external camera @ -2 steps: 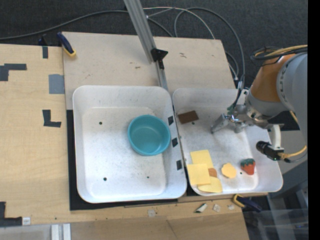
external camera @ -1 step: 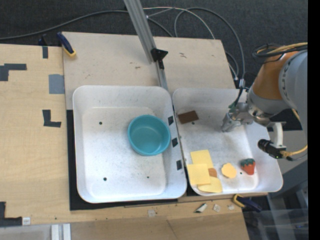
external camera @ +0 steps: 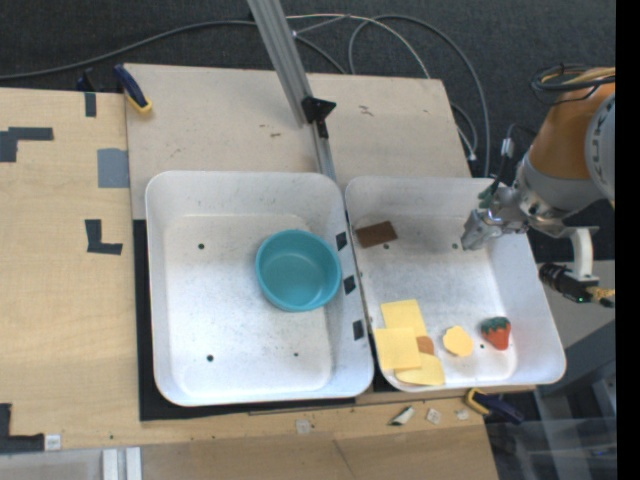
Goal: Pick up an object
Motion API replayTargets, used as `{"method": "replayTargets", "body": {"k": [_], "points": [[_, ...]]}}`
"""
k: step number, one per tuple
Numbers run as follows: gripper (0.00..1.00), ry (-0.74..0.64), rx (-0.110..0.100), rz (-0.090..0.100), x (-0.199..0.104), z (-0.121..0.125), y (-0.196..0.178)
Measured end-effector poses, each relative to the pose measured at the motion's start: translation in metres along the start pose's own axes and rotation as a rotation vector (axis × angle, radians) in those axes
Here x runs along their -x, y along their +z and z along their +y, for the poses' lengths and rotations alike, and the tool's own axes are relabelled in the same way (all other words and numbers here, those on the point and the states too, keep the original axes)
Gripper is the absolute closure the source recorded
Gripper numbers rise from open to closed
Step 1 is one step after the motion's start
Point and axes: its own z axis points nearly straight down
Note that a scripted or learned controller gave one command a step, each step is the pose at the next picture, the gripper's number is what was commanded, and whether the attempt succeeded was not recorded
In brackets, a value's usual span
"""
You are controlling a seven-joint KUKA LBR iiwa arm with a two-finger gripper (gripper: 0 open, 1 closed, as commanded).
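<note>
Brown block [external camera: 376, 234] flat at the far end of the right bin [external camera: 530, 268], well left of the claw [external camera: 474, 233] poised over the same bin; long axis left-right. Claw state: impossible to tell.

Two bins side by side on counter [external camera: 60, 298]. Left bin [external camera: 175, 268]: bowl [external camera: 297, 269] right of centre. Right bin [external camera: 520, 298]: flat block [external camera: 376, 234] at rear left; sheets [external camera: 405, 341] at front left, disc [external camera: 458, 342] just right of them, small fruit [external camera: 496, 333] farthest right. Gripper [external camera: 474, 234] over rear right.
</note>
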Motion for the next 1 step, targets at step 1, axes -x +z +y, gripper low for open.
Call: {"method": "replayTargets", "body": {"k": [1], "points": [[1.0, 0.0, 0.0, 0.0, -0.0004, 0.0035, -0.0427]]}}
